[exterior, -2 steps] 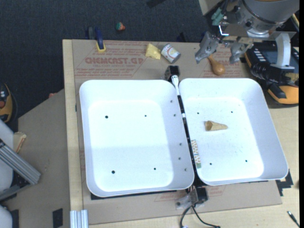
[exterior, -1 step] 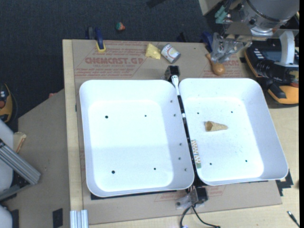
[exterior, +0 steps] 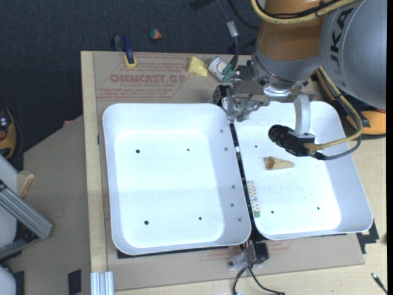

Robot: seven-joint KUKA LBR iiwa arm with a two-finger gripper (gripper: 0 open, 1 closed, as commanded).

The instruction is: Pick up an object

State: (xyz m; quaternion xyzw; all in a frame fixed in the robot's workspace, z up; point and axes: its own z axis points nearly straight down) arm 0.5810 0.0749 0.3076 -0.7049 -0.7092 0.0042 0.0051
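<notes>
1. Gripper position. My gripper [exterior: 236,110] is at the upper centre of the frame, over the top end of the seam where the left bin [exterior: 166,186] and the right bin [exterior: 316,195] meet. My arm [exterior: 295,29] enters from the upper right corner, with its orange band above the wrist.

2. Gripper state. From this angle I cannot tell whether my gripper is spread or pressed together. I see nothing held in it.

3. Task object. A tan wedge [exterior: 278,163] lies flat on the floor of the right bin, in that bin's upper left part. It is right of centre in the frame, below and to the right of my gripper and apart from it.

4. Surroundings.
- A patterned strip [exterior: 253,199] lies along the seam between the bins, lower centre.
- Both bins rest on a brown board [exterior: 141,78] with red lettering.
- A yellow scrap [exterior: 198,67] lies on the board above the bins, left of my gripper.
- A blue clamp [exterior: 128,53] grips the board's top edge, upper left.
</notes>
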